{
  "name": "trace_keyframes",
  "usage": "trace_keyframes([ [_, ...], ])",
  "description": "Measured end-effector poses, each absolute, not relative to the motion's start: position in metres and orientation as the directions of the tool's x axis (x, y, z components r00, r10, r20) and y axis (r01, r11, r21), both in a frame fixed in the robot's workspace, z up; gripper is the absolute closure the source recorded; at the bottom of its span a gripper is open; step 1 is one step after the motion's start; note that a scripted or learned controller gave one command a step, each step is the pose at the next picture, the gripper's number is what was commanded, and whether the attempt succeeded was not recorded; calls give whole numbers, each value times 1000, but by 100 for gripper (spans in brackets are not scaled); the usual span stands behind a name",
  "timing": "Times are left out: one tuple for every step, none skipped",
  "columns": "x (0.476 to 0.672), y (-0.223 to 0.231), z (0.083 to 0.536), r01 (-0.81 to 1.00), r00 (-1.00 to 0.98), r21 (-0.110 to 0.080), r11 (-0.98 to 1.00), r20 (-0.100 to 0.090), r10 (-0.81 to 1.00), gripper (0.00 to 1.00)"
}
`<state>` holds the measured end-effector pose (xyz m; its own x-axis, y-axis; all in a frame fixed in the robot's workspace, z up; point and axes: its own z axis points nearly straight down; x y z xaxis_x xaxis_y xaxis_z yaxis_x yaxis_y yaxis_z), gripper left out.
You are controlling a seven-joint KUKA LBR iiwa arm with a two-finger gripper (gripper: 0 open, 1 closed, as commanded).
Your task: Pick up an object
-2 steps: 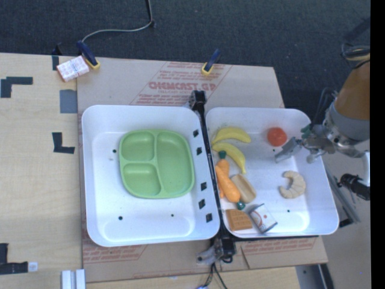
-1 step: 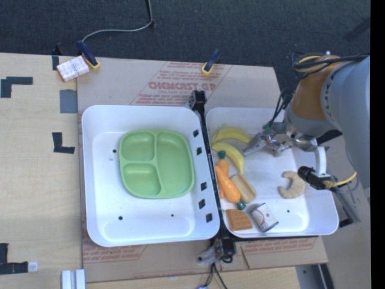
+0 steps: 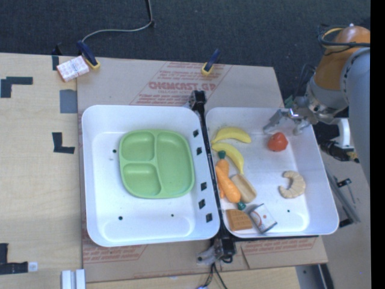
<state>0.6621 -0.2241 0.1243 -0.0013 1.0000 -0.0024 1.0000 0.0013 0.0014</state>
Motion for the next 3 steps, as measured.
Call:
trace_keyframes([
  [630,-182,87,1000,-2,2,2,-2,1000,0],
  [630,-183,97,1000,-2,5,2,-5,1000,100],
  [650,-113,198,1000,-3,2,3,0,1000,100],
])
